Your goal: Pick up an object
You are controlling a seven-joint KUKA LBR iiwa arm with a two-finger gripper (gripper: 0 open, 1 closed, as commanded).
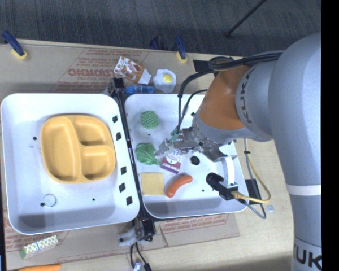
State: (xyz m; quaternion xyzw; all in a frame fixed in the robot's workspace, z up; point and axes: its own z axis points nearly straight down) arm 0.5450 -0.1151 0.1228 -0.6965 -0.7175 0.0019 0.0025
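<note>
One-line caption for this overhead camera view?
Arm's gripper lowered into the right bin among toy foods; yellow divided tray sits in the left bin.

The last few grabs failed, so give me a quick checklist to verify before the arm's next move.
1. Claw over the right white bin: ok.
2. Fingers' state: cannot tell.
3. Small purple packet just beneath the claw, near the leafy green piece: crowding, not ok.
4. Orange sausage and pale yellow square slice lie apart: ok.
5. Anything gripped: cannot tell.
</note>
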